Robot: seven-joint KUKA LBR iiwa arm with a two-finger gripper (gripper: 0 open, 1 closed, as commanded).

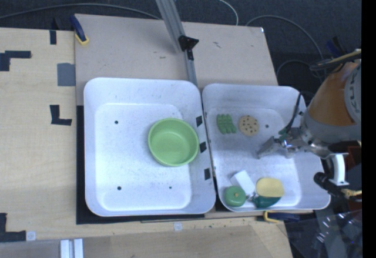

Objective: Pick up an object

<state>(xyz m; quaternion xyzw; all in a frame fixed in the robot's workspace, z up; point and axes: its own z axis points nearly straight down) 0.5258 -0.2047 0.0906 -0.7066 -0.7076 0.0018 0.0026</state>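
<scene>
Seemingly empty, the gripper [265,148] hovers in the right bin [288,97], fingers spread with nothing between them. Nearest prey, a round cookie [248,125], lies just up-left of the fingertips; a white block [242,181] sits below them, near the bin's front edge.

Two bins [94,133]; one bowl [173,142]

Tan bench [129,45] carries two white bins side by side, touching: left bin [106,133] at 9 o'clock of centre, right bin [276,98] at 3. Blue-yellow clamp [79,30] at bench's 10 o'clock corner. Grey pole [167,7] rises near 12.
</scene>
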